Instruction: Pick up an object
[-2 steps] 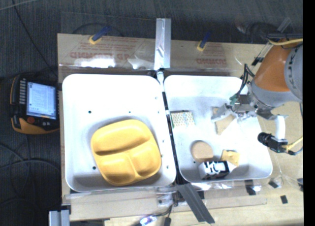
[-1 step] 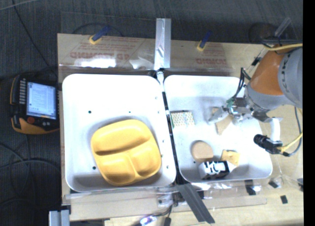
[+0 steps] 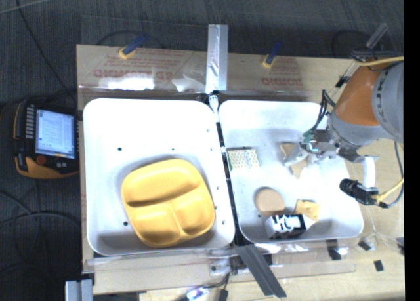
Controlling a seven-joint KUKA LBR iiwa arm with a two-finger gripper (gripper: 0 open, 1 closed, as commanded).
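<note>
Camera view has our pincer (image 3: 308, 145) low in the right bin (image 3: 262, 113), near a tan scrap (image 3: 291, 152); whether it grips we cannot tell. We judge the grasp step underway; next comes a clean lift.

My pincer (image 3: 308, 149) sits low over the right bin (image 3: 262, 113), crowded by a crumpled tan piece (image 3: 292, 155) just beside it. Toward the near wall, a round brown disc (image 3: 268, 199), a black-and-white item (image 3: 287, 225) and a small yellow chunk (image 3: 307, 209) cluster close together, leaving little room between them. A speckled pad (image 3: 241, 158) lies against the divider. The bin's far half is open floor. In the left bin (image 3: 111, 119), a yellow divided tray (image 3: 168, 200) fills the near middle; its far half is open.
</note>
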